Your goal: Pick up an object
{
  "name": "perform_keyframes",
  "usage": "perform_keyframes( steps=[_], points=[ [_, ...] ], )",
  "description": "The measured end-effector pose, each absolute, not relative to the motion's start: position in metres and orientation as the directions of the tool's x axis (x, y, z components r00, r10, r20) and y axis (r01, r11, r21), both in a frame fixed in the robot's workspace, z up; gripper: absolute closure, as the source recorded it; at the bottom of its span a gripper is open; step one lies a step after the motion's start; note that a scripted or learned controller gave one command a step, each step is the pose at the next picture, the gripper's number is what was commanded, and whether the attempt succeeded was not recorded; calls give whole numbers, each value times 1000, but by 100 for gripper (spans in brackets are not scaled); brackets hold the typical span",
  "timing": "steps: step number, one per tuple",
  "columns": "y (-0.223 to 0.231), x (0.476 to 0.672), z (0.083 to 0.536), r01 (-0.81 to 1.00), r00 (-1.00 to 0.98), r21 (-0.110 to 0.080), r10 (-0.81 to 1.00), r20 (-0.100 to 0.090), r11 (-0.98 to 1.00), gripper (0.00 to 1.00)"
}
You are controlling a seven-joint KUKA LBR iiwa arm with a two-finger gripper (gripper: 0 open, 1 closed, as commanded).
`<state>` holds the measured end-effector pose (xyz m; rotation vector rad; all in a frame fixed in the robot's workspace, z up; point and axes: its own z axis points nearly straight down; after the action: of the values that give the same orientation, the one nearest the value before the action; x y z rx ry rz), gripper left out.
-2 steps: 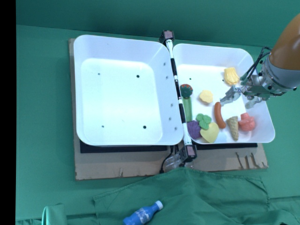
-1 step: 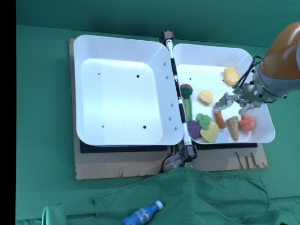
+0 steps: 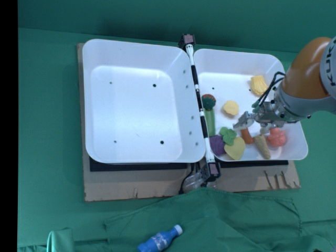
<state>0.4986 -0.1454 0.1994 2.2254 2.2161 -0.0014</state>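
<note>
Camera view, from above at a slant. The green worktop carries two shallow white bins side by side: the left bin and the right bin, which holds all the toy foods. My arm, grey with an orange band, reaches in from the right and ends low over the near right part of the right bin. My jaws hang just above the orange carrot, between the yellow round piece and the pink strawberry; I cannot tell from this angle whether they stand apart or together, and nothing is seen clamped between them. Other candidates lie near: a long green vegetable with a red top against the bin's left wall, a yellow heart-shaped piece, a purple piece touching it, a small green leaf piece, a tan cone and a yellow corn piece farther back. A blue bottle lies on green cloth, well apart from the bins. In my judgement the approach is made, but the grasp and the lift are not yet done.
</note>
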Motion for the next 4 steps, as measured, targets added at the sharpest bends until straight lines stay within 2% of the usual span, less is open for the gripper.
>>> perform_keyframes(
  steps=[1,2,3,4],
  points=[
    [-147,501,184,1000,4,10,1000,-2,-4,0],
    [-150,504,198,1000,8,23,1000,-8,-8,100],
    [-157,497,252,1000,3,9,1000,-4,-3,100],
    [-157,499,318,1000,2,11,1000,-4,-2,100]
  ],
)
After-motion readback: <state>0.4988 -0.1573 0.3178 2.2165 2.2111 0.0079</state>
